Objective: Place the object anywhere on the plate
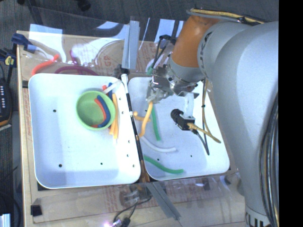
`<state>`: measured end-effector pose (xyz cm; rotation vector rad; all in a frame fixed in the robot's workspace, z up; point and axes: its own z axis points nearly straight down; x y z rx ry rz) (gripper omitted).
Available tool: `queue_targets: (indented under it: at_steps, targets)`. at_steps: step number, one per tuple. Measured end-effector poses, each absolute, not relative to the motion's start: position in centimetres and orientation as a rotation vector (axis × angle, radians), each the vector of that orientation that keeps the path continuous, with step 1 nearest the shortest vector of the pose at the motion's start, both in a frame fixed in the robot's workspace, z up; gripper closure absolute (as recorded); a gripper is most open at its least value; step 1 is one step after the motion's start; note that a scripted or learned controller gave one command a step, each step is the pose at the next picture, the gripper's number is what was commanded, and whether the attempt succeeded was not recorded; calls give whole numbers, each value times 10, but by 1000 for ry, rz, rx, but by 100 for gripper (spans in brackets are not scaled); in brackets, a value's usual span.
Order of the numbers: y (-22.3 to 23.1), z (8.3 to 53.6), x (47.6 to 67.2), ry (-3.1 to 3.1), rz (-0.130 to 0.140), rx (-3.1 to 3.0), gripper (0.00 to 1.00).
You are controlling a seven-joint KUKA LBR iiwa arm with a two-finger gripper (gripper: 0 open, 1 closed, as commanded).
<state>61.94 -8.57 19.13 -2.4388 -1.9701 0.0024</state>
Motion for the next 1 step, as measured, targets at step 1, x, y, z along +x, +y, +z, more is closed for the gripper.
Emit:
queue_targets:
  at_steps: [1]
  targets:
    - [-86,191,619,-1970,2,-2439,0]
